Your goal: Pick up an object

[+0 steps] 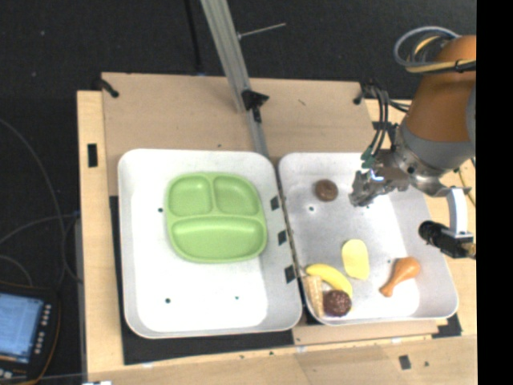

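Camera view, fixed above the worktop:

Worktop (184, 111): light wooden board carrying two shallow white bins side by side.

Left bin (144, 295): holds one green divided plate (216, 217) with three compartments, lying flat in the bin's upper half.

Right bin (425, 295): holds five small objects and the claw.

Brown round object (325, 189): lies in the upper left part of the right bin, near the claw and to its left, apart from it.

Pale yellow oval piece (356, 259): lies near the middle of the right bin, below the claw.

Banana (329, 277): lies in the lower left corner area, just beside the pale yellow oval piece.

Dark red round object (337, 302): sits at the lower rim, touching or just beside the banana's lower end.

Orange drumstick-shaped object (400, 275): lies at the lower right, tilted, well apart from the banana.

Arm (439, 111): grey with an orange band, enters from the right and reaches over the right bin's upper edge.

Claw (362, 195): positioned low over the upper part of the right bin, right of the brown round object. Finger state cannot be told; the tips are dark and too small to resolve. No object is visible between them.

Metal post (228, 46): slants down from the top edge toward the gap between the bins.
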Action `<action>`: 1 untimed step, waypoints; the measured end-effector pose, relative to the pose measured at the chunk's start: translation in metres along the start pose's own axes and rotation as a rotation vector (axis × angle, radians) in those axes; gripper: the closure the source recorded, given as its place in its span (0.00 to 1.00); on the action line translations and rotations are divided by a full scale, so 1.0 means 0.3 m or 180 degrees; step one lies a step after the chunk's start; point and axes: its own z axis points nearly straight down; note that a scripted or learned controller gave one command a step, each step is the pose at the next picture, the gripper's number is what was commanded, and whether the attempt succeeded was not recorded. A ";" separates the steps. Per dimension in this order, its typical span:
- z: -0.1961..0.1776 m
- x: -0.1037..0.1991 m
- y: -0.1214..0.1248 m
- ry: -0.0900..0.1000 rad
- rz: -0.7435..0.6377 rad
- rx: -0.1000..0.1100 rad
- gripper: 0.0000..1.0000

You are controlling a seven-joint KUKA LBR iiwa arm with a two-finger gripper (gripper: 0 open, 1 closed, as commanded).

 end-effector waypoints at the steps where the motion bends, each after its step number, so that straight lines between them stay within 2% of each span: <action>1: 0.042 0.166 0.007 0.0000 0.0001 0.0001 1.00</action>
